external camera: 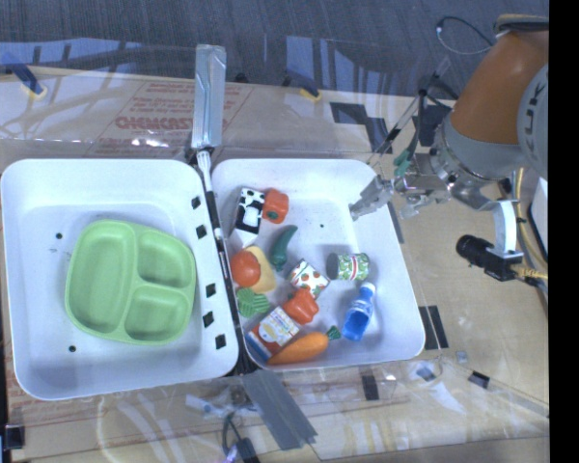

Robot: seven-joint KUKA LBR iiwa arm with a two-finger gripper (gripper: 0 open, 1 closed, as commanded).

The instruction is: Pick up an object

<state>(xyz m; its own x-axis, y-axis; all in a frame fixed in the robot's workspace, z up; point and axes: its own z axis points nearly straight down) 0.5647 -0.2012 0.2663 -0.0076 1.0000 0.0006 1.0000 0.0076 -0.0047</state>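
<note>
We see two shallow white plastic bins side by side. The left bin (29,287) holds a glossy green divided plate (130,282) with three compartments and rounded corners. The right bin (405,302) holds a jumble of toy food. The grey arm (492,104) with its smooth orange band comes in from the right; its gripper (372,199) hangs over the right bin's upper right rim, holding nothing, and we cannot tell whether it is wide or narrow.

In the right bin, largest first:
- orange carrot (299,348), tapered, at the front wall
- red-capped labelled bottle (285,321), just behind the carrot
- blue bottle (359,312), translucent, tilted
- black-and-white cow-patterned carton (250,210), next to an orange piece (275,204)
- red tomato (245,268), round
- dark green pepper (283,246), curved
- small green can (351,266), lying on its side
</note>
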